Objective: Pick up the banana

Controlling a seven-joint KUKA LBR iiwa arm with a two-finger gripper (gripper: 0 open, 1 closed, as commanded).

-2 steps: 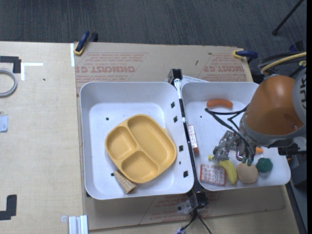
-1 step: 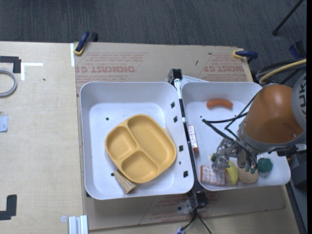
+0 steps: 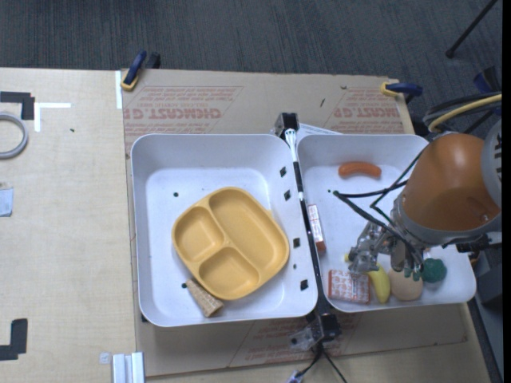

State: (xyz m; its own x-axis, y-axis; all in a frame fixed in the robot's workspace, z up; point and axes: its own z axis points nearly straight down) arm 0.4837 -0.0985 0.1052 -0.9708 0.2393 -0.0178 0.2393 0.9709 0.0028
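Overhead slanted view of the bench. The arm enters from the right, its orange band (image 3: 451,183) over the right bin (image 3: 319,158), the wrist directed down and toward that bin's near edge. The gripper (image 3: 383,255) hangs low over the near part of the right bin, black cables running from it toward the bin's centre. Its fingers are masked by the wrist hardware and clutter, so their spread cannot be told, nor whether anything lies between them.

The banana (image 3: 380,284), short and yellow, lies by the near edge of the right bin, just below the gripper; its long axis runs roughly from far to near, tilted slightly, one tip toward the near rim. Beside it on the right sit a tan object (image 3: 406,286) and a green object (image 3: 434,270); on its left, a red-patterned packet (image 3: 349,286). An orange sausage-shaped item (image 3: 359,169) lies near the far edge. The left bin (image 3: 152,214) holds a yellow divided plate (image 3: 231,242) and a brown block (image 3: 204,298) near its near-left corner.
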